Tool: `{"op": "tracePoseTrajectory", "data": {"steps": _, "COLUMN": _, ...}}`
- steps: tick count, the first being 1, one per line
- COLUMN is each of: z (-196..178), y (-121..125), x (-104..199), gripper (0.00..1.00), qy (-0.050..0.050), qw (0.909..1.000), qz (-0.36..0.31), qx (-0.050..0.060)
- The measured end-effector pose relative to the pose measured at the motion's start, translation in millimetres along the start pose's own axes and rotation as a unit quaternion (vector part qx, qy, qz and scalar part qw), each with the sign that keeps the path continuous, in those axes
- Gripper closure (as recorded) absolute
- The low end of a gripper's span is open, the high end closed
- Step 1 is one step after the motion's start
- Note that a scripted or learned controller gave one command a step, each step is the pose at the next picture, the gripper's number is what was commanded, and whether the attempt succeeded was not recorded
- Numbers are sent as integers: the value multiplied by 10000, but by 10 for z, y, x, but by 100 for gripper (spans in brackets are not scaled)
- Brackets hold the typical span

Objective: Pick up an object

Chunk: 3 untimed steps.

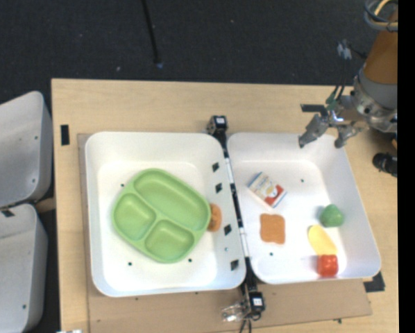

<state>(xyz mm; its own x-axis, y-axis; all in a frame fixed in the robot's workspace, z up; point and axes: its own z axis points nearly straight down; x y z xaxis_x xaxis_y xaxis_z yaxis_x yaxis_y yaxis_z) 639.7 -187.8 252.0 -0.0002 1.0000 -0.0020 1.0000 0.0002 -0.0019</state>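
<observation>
Starting at the left, the left bin is holding a green divided plate, which is lying flat near the bin's middle with its three compartments facing up. A small orange round thing is sitting just beside the plate's right edge, partly tucked behind it (too little of it is showing to say what it is). It is resting close to the divider where the two bins meet.

Moving across, the right bin is carrying five loose objects. A small white carton with red and blue print is lying tilted in the upper left part of this bin. Below it, an orange-brown toast slice is lying flat. Further right, a green round piece is sitting near the right wall, a yellow piece is lying just below it, and a red piece is touching the yellow one's lower end, near the bin's front corner.

At the far right, the gripper is hovering over the back rim of the right bin, well apart from every object. Its two fingers are spread apart with nothing between them, pointing down and to the left.
</observation>
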Motion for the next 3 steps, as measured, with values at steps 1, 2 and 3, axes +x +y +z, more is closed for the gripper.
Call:
{"op": "tracePoseTrajectory", "data": {"steps": 1, "z": 538, "y": -101, "x": 24, "gripper": 0, "qy": 3, "qw": 10000, "qz": 4, "qx": 9}}
{"op": "tracePoseTrajectory", "data": {"steps": 2, "z": 1043, "y": -89, "x": 109, "gripper": 0, "qy": 2, "qw": 10000, "qz": -8, "qx": -2}}
{"op": "tracePoseTrajectory", "data": {"steps": 3, "z": 904, "y": -76, "x": 97, "gripper": 100, "qy": -2, "qw": 10000, "qz": -11, "qx": -32}}
